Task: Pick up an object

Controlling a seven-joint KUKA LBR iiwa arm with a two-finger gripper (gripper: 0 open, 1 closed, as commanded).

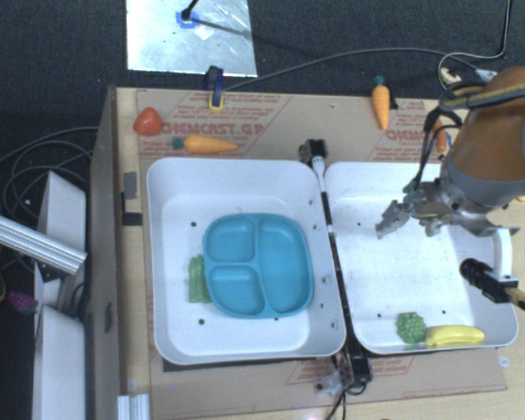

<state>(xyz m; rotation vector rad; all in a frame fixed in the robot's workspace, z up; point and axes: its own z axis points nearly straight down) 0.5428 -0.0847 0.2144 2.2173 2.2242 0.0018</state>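
The tool hangs over the right bin, at the end of the grey arm that comes in from the view's right under its orange band. It sits above a bare white patch of that bin's floor, close to the divide between the two bins. From this slanted view I cannot tell whether the tool is apart or together. The things nearest to it lie toward the near rim of the same bin, below the tool in the view and a little to its right. They are a small green broccoli-like piece and a yellow banana. The banana lies on its side, just beside the green piece and on its far side from the tool, and the two are touching or almost so. Both are well apart from the tool. Across the divide, to the tool's left in the view, the left bin holds a blue divided plate lying flat near its middle. A slim green piece lies against the plate's edge on the side away from the tool. Beyond the bins, above the tool in the view, an orange carrot lies on the brown bench. Farther off to the tool's upper left lie a second carrot, a red tomato-like piece and a blue and yellow clamp. A shiny metal sheet lies past the bench's far edge.
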